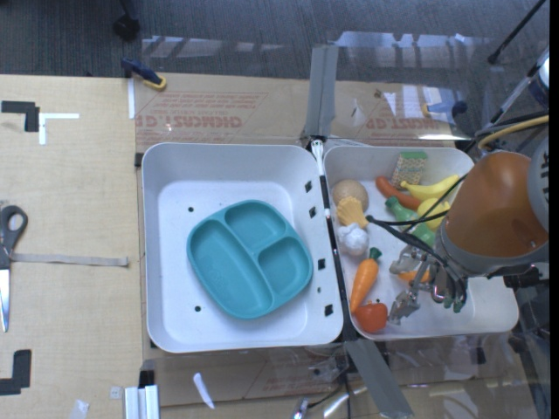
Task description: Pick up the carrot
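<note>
My end effector hovers in the right bin — grip state unclear. The carrot lies at its nine o'clock; I should approach it clear of the tomato.

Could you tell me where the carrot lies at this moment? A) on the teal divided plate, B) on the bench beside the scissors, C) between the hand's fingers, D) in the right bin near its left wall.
D: the carrot lies in the right bin, beside its left wall, above a tomato.
</note>
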### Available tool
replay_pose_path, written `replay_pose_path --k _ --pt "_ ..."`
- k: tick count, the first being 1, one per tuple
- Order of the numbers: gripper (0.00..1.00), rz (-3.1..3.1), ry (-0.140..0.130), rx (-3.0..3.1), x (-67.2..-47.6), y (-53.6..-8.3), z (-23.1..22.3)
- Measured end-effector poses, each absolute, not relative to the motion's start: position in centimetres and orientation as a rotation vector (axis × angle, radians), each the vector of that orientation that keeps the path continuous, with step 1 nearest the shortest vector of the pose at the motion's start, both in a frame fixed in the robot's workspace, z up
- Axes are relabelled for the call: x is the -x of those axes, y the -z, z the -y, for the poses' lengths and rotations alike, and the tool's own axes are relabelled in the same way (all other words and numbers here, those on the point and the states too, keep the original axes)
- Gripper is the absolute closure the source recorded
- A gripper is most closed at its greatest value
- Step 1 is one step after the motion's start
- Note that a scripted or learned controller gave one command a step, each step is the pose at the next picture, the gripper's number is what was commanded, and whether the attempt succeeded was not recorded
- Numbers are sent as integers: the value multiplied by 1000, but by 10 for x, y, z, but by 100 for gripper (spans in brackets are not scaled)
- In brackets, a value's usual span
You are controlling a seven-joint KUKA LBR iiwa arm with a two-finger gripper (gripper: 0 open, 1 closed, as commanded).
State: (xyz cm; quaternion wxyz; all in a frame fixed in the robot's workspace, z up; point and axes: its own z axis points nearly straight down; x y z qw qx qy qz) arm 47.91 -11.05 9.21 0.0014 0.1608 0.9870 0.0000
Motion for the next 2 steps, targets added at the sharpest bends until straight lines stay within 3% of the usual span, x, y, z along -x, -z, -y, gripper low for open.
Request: replay_pose_path --k 1,2 --pt "100 -3093 0 -502 -482 -102 111" --pt "100 -3088 -1 -500 -484 -111 111"
